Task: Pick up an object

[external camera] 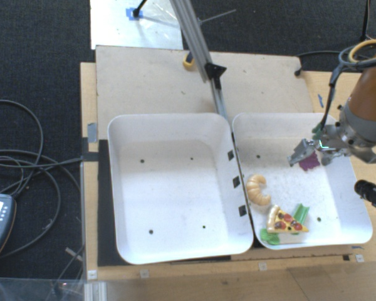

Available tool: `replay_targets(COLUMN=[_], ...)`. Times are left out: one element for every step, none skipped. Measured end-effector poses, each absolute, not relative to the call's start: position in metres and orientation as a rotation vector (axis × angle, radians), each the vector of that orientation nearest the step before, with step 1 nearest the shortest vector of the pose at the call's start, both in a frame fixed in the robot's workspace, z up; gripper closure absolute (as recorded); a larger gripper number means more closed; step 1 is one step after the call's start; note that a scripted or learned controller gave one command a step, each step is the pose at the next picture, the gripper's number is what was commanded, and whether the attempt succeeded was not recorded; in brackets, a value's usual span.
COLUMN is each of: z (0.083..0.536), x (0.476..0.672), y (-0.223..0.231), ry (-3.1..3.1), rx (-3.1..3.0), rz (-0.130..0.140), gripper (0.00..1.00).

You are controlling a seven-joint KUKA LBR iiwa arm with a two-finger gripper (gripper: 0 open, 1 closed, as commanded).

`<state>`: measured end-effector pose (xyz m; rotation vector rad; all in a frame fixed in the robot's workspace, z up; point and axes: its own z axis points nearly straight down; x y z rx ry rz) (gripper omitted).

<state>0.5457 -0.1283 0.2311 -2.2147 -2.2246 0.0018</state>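
Note:
My gripper (311, 154) hangs over the upper right part of the right bin (351, 231), below the arm's orange band. A small purple object (309, 163) sits right at the gripper's tip, partly hidden by it, and I cannot tell whether it is held or lying on the bin floor. A tan croissant (258, 190) lies near the bin's left wall. A toy pizza slice (286, 221) rests near the front edge, with a green piece (301, 212) beside it and another green piece (269, 236) at its left corner.
The left bin (122, 231) adjoins the right one along a shared wall with black clips (236, 182). A grey pole (194, 30) slants over the bench from the top. Cables lie on the floor at the left, and a black cable hangs near the arm.

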Motion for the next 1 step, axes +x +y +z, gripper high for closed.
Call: replay_targets(z=[0.2331], x=[0.5465], y=[-0.1285], ry=[-2.225], rx=[-2.219], rz=[-0.002], gripper=[0.0])
